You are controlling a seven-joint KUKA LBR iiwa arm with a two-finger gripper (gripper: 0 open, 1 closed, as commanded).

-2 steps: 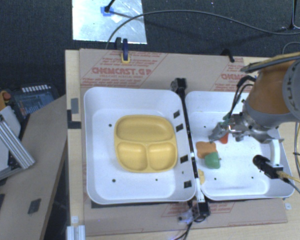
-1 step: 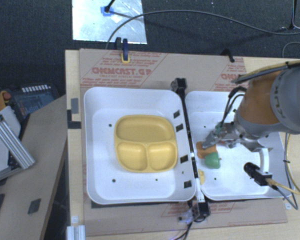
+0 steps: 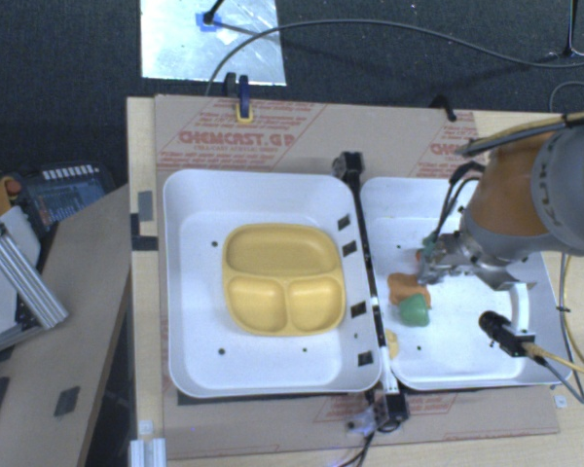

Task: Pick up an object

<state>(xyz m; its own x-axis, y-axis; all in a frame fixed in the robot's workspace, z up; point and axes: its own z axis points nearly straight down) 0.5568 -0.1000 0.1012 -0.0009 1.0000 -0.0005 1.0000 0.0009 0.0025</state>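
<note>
I see the tool [image 3: 430,261] low over an orange carrot-shaped toy [image 3: 406,285], long axis left-right; grip state I cannot tell. Green lump [image 3: 414,310] touching it.

From my remote seat I see arm [image 3: 555,197]: bulky rounded grey casing, smooth matte finish. Orange band [image 3: 501,188] wraps link above wrist, slightly brownish on my feed. Wrist section below band grey again, tapering. Black cables [image 3: 455,202] loop along band's outer side, running toward hand. Hand [image 3: 436,259] small, metallic grey with teal-green tint, details blurred, can't resolve screws or markings. I note thin cable crossing arm top edge.
</note>
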